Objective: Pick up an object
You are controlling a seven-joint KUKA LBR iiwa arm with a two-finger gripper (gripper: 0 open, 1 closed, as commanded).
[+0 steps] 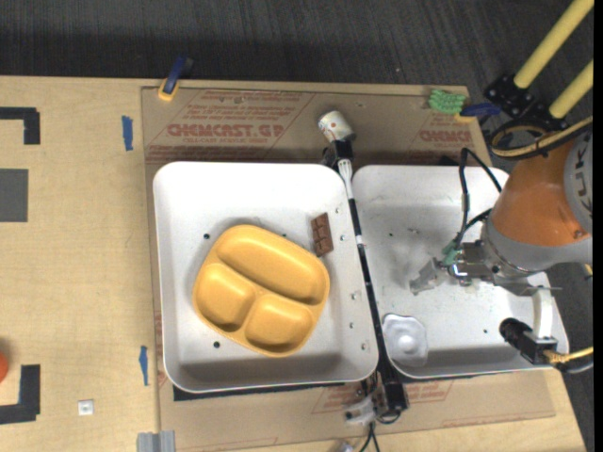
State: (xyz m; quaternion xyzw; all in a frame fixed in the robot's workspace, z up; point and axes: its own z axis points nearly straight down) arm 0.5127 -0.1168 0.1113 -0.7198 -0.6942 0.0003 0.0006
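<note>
Dark carpet borders a tan bench (75,252) bearing two shallow white bins. Filling the left bin (179,196), a yellow three-compartment plastic plate (261,288) lies flat, a small brown block (321,234) just beside its upper right edge. Reaching low into the right bin (396,191), the grey, orange-banded arm (537,210) points its gripper (426,277) leftward, grip undiscernible. A small clear plastic piece (404,336) sits near the front wall, probably the closest candidate.
</note>
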